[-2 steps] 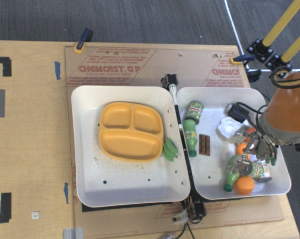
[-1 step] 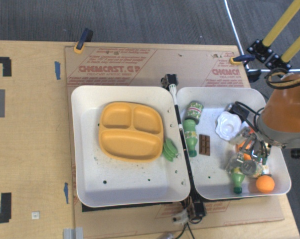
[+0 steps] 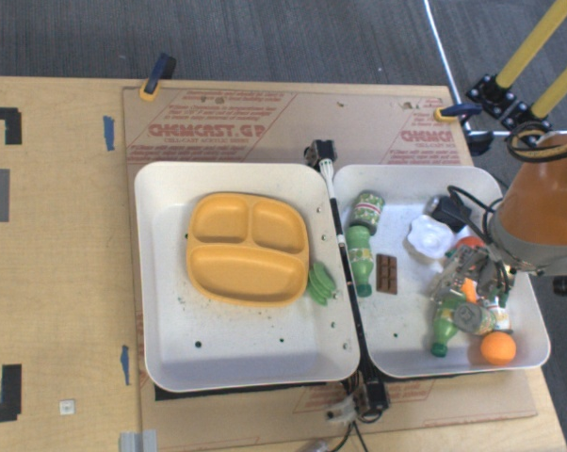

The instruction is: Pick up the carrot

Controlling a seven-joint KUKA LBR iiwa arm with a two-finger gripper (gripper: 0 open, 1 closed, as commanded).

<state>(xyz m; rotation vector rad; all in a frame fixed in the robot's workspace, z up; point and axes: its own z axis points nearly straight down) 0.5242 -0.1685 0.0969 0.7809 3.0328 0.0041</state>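
Arm low over the right bin, wrist pointing down.
The gripper sits amid clutter; whether it is released or clenched cannot be told. An orange sliver, likely the carrot, lies right at it, mostly hidden, so its axis is unclear. A green bottle and an orange lie just below.

two bins, two green bottles, one tray
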